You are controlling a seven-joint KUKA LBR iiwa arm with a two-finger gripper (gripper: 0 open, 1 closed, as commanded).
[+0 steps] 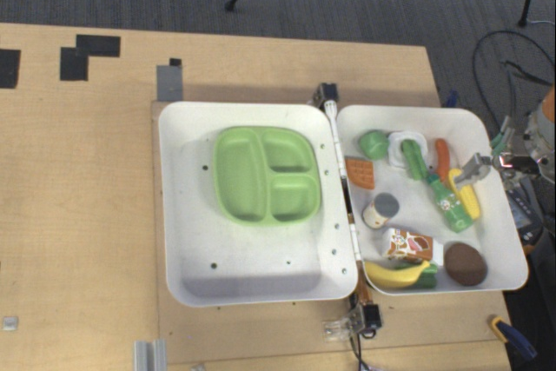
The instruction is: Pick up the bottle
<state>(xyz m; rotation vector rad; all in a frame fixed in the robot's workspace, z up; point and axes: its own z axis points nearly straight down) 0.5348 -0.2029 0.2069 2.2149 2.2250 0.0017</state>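
Grey carpet lies beyond a tan desk that carries two white bins side by side. Left bin: a green divided tray, with bare floor around it. Right bin: crowded. From its left wall, an orange cracker, a grey round piece, a small carton and a banana along the near rim; then a green lump beside a white cup. The bottle, green, lies on its side toward the bin's right half, just beside a yellow piece and an orange stick, with a brown ball nearer the rim. The gripper hangs over the bottle's upper end at the right wall; whether the jaws are open or closed cannot be told. Judgement: a good grasp would straddle the bottle across its narrow width, clear of the yellow piece. Room is tight toward the right wall; the freest exit is straight up.
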